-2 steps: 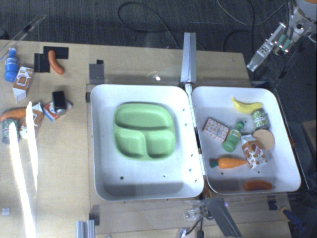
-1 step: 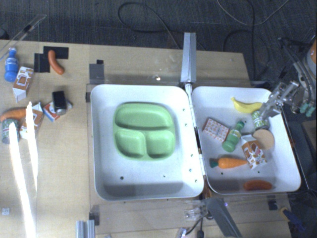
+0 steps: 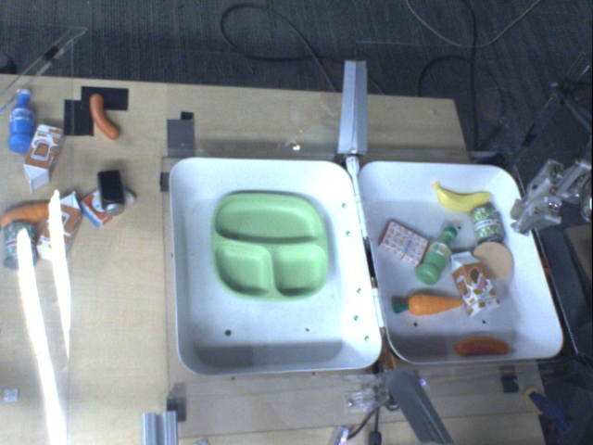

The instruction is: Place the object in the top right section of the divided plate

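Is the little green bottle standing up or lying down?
Lying down. The green bottle lies tilted on the floor of the right bin, its cap pointing toward the banana, next to the pink cracker box.

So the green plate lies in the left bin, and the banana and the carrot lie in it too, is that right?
Not quite. The camera view shows the plate in the left bin, but the banana and the carrot lie in the right bin, apart from the plate.
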Tool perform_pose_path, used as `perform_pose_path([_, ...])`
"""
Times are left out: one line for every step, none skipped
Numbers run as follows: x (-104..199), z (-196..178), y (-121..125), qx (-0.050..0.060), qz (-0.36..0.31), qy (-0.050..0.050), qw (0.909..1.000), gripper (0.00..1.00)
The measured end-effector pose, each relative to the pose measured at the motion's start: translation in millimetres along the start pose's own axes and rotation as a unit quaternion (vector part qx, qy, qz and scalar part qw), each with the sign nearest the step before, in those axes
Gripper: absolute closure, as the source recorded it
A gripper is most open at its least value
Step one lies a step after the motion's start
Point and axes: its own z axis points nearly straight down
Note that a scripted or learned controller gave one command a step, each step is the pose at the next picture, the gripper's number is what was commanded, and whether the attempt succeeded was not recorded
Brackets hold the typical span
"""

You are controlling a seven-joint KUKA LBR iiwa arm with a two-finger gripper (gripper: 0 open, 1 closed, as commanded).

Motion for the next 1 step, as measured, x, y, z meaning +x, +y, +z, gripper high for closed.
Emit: perform_pose_path([-98.2, -57.7, 23.4, -0.001, -0.149, 0.0, 0.9889, 1.0])
